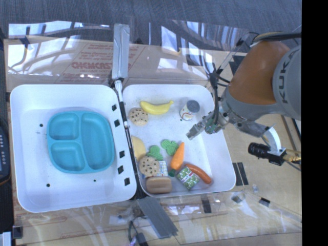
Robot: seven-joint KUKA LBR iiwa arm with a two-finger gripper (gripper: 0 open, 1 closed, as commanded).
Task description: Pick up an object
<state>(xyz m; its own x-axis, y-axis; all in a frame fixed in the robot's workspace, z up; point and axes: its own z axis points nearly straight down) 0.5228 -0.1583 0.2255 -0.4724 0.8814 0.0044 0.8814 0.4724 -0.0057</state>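
Toy food items, assorted plastic, lie loose in the right-hand shallow white bin point(221, 160). Contents: one yellow banana point(156, 107) near the far edge; one round tan chocolate-chip cookie point(138, 116) at the far left corner; a second cookie point(148, 165) by the left edge; two green leafy pieces point(163, 149) mid-bin; one orange carrot point(177, 156) lying aslant at the centre; one red-orange sausage-shaped piece point(200, 173) and one small green carton point(188, 178) toward the near right corner; one brown bun-shaped piece point(158, 184) at the near edge. A small grey-and-white round object point(189, 109) sits near the far right corner; its kind is hard to make out. A pale yellow piece point(138, 147) at the left edge is partly hidden.

Left-hand white bin point(23, 152): one turquoise three-compartment tray point(81, 141), centred.

Two-finger gripper point(200, 128): over the right edge of the right bin, just beside the grey round object, apart from the carrot. Whether it stands wide or narrow cannot be told; nothing visibly held.
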